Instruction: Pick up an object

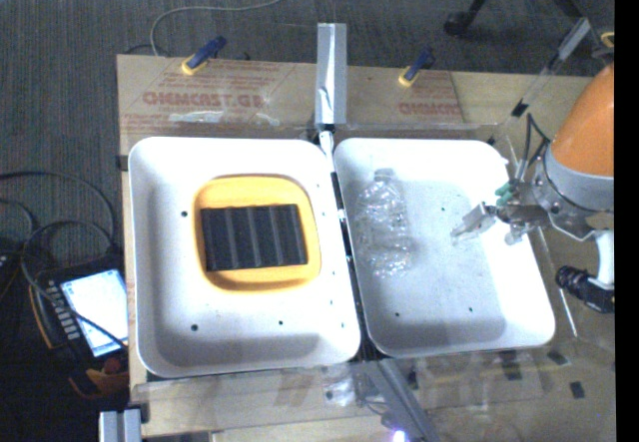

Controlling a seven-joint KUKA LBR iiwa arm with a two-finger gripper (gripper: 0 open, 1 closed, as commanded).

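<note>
over right bin's [519, 325] right edge, gripper [489, 221], clear bottle [384, 221] apart

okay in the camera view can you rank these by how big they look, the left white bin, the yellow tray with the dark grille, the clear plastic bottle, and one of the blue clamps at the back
Largest to smallest as they look:
1. left white bin
2. yellow tray
3. clear plastic bottle
4. blue clamp
The clamp sits farther back on the bench, so it may look a little smaller than it is.

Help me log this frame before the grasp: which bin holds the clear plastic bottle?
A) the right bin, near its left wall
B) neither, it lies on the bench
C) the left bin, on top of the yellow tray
A: the clear plastic bottle lies in the right bin near its left wall, while the yellow tray sits in the left bin.
</note>
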